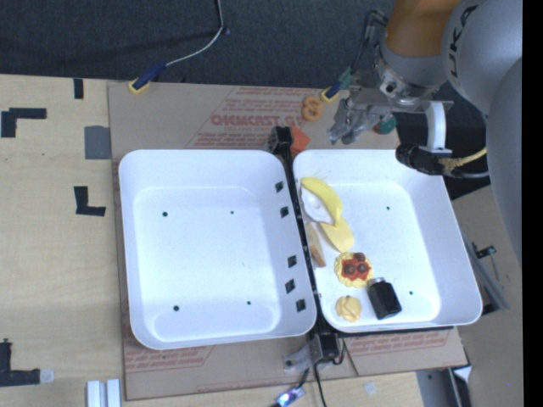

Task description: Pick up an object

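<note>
I am logging this from the remote station. Gripper (pixel 346 131): hanging above the far rim of the right bin (pixel 424 227), over the cardboard; whether it is parted or clenched I cannot tell, and nothing is showing between its tips. Arm (pixel 441 24): reaching in from the right, orange band uppermost. Right bin contents, all lying along its left side: banana (pixel 327 206), touching a white piece (pixel 316 206); tart (pixel 353 268) with red berries; small yellow lump (pixel 348 308); black block (pixel 383 298) just beside it. Left bin (pixel 204 244): sitting alongside, walls touching.
</note>
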Controlling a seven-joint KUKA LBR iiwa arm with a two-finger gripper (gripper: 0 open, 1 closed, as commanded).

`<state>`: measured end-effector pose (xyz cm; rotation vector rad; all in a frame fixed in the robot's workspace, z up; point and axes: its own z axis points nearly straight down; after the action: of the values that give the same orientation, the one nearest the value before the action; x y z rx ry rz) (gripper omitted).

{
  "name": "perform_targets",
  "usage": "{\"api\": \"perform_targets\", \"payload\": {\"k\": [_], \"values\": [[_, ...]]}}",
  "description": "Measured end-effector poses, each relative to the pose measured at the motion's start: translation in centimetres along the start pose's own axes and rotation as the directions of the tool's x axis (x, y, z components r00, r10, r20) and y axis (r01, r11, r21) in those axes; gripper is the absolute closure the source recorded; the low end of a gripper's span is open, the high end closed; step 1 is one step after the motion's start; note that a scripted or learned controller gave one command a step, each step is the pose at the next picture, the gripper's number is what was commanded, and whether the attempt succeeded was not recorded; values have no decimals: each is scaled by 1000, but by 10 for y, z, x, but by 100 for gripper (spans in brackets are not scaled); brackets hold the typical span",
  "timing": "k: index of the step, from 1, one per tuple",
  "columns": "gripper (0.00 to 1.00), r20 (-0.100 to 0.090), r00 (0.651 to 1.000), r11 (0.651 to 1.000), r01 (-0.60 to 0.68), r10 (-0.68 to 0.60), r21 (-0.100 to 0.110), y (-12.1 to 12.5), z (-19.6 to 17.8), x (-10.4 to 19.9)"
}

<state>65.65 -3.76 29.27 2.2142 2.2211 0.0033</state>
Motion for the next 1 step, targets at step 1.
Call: {"api": "perform_targets", "payload": {"k": [1], "values": [[100,2,1000,1000,2,-2,-10,14,-210,-23]]}}
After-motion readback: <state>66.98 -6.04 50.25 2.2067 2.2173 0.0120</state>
